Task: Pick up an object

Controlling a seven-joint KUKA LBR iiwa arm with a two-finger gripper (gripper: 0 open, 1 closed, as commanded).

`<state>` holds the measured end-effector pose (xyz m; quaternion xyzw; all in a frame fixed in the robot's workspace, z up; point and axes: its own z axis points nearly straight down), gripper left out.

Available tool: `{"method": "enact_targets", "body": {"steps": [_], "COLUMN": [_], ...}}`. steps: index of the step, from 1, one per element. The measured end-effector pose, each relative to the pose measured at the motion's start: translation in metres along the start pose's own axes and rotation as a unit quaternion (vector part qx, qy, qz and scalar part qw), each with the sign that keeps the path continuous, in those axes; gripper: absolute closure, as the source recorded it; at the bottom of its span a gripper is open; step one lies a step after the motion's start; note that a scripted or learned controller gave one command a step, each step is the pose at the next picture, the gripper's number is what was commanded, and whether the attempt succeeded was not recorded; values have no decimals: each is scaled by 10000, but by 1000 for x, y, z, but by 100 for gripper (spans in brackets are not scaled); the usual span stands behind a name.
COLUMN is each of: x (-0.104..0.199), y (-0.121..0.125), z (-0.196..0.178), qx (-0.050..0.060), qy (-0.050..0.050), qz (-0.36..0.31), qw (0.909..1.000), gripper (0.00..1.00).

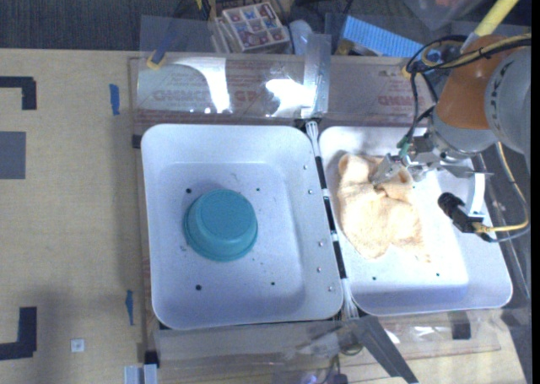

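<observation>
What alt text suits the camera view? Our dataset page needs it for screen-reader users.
The arm's end effector sits low over a crumpled cream cloth in the right white bin. A teal bowl lies upside down in the left white bin.

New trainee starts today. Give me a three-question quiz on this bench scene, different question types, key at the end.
1. True or false: the teal bowl sits in the left bin.
2. Multiple choice: the hand is over which item? A) the teal bowl B) the pale crumpled cloth C) a bare bin floor
3. Fill in: the pale crumpled cloth lies in the ___ bin.

Key: 1 true; 2 B; 3 right.
</observation>
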<state>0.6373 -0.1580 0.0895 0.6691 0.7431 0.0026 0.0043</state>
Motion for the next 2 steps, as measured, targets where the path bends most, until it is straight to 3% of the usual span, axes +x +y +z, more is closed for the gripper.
{"method": "enact_targets", "body": {"steps": [1, 2], "x": [-1, 35], "y": [1, 36], "z": [-12, -120], "qx": [-23, 32], "qy": [-5, 7], "qz": [5, -449], "qw": [10000, 9990], "gripper": [100, 100]}}
